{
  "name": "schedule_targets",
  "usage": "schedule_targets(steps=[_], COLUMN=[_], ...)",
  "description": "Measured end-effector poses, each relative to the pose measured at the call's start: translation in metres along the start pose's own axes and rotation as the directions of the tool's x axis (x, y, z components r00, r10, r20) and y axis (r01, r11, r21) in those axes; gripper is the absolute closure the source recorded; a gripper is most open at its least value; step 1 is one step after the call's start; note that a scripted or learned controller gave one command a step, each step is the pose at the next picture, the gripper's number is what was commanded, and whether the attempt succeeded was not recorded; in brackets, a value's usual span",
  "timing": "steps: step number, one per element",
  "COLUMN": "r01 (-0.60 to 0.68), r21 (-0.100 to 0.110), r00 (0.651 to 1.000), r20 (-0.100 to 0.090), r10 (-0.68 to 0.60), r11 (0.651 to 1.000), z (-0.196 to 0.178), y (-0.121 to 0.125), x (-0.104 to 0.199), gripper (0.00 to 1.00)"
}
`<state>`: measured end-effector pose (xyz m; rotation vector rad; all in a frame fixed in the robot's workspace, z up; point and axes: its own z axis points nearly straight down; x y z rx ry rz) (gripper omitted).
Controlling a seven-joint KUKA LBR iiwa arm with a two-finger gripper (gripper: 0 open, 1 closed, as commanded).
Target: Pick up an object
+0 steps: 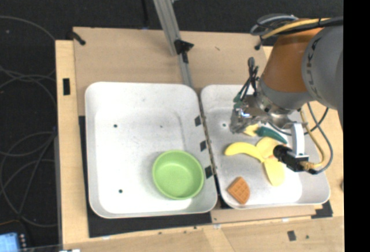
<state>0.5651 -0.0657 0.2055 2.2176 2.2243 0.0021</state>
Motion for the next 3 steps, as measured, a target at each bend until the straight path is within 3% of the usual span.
schedule_targets(steps=[3], r01=[0.004], r21=[0.000], r00=[1.000], r20=[-0.001], r10=[-0.004], r11=[1.000], z=[-0.014], y=[0.044], x=[0.154], gripper=[1.00])
